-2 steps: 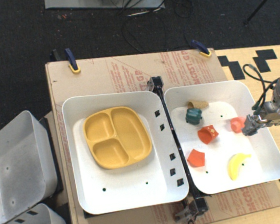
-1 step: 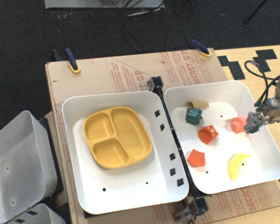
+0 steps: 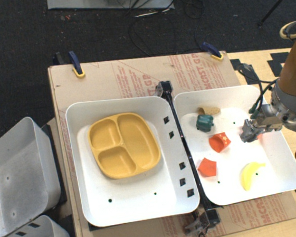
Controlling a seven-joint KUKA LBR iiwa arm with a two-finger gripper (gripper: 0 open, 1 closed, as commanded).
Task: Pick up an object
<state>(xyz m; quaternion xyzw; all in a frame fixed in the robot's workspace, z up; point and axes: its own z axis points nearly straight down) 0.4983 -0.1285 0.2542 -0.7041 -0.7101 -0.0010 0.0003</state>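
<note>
Single fixed overhead camera, slanted down, both bins (image 3: 82, 149) visible

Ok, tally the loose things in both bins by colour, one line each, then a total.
Red: 2, one block and another, right bin
Yellow: 2, a banana in the right bin and a divided tray in the left bin
Teal: 1, a block
Tan: 1, a small piece
Total: 6

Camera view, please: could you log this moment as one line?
gripper over right bin | nothing seen held | nearest: red block | yellow tray in left bin
</note>
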